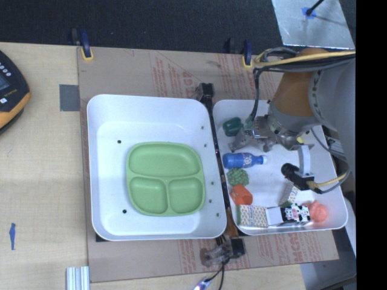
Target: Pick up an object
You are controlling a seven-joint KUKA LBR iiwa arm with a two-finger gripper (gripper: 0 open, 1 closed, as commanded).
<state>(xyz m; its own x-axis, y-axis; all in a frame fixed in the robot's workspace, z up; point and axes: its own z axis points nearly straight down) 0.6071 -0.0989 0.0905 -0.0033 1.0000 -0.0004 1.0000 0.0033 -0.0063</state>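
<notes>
My gripper (251, 136) hangs low over the far part of the right bin (338, 219), below the grey arm (302, 95) with its orange band. A dark green object (232, 125) lies just left of it, and a blue bottle (242, 160) lies on its side just in front of it. Nothing shows between the gripper's tips. Nearer the front lie a green knitted piece (237, 176), an orange-red object (241, 194), a patterned box (254, 215), a black-and-white carton (291, 214) and a pink-red ball (318, 211).
The left bin (103, 162) holds a green divided plate (164, 177). A black divider strip (215, 162) runs between the bins. A yellow and black device (9, 95) sits at the bench's far left.
</notes>
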